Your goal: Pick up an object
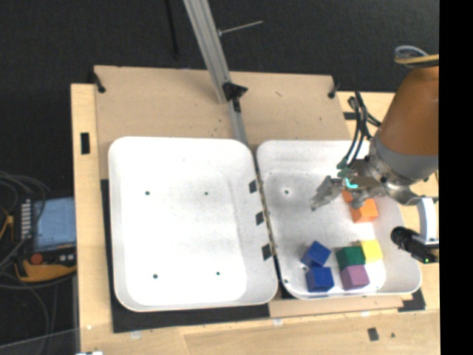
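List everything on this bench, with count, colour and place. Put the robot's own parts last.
bins: 2, white, side by side on the bench; left bin, right bin
blue blocks: 2, right bin near its front edge; one behind the other
green block: 1, right bin, right of the blue blocks
yellow block: 1, right of the green block
purple block: 1, in front of the green block
orange block: 1, right bin, beside the gripper
arm: 1, orange band, reaching in from the right
gripper: 1, grey, over the right bin
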